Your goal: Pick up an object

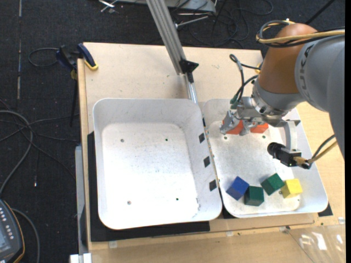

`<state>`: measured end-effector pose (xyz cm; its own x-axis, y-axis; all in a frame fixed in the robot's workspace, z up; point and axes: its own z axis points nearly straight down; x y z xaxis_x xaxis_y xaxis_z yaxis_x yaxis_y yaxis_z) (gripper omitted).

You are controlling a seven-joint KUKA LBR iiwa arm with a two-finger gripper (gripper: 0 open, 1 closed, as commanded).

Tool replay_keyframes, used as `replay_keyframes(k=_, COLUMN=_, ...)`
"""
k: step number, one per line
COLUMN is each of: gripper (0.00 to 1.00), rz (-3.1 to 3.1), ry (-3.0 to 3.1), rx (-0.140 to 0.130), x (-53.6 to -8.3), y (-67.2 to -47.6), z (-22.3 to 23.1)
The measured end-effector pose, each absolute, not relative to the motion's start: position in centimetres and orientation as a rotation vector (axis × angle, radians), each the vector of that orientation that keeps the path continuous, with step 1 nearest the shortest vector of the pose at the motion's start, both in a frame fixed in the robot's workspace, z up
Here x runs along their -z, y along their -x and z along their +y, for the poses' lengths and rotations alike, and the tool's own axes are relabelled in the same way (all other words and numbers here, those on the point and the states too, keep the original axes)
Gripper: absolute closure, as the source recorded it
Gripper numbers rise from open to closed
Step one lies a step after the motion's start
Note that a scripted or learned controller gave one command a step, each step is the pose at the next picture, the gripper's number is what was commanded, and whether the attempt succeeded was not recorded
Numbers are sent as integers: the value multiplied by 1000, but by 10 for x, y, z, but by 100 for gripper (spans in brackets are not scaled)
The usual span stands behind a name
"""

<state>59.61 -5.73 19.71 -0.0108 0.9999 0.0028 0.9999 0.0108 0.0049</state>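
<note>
Where the arm (301, 64) reaches over the right bin (241, 158), its gripper (241, 126) covers an orange block (237, 127), mostly hidden; whether the fingers clamp it I cannot tell. Blue (238, 187), dark green (254, 195), green (272, 183) and yellow (292, 187) cubes cluster near the bin's front edge.

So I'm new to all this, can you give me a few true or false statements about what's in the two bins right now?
1. A blue block lies in the right bin. True.
2. The yellow block sits in the left bin. False: it lies in the right bin, beside a green block.
3. The tool hangs over the right bin. True.
4. The tool is directly above the blue block. False: it is at the far end of the bin, at something orange-red; the blocks lie at the near end.
5. A second, darker green block touches the blue one. True.
</note>
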Motion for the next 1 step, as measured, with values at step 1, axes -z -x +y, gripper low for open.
replay_keyframes(k=1, gripper=100, rz=2233, ry=-2212, rx=-3, x=-195, y=-606, z=10)
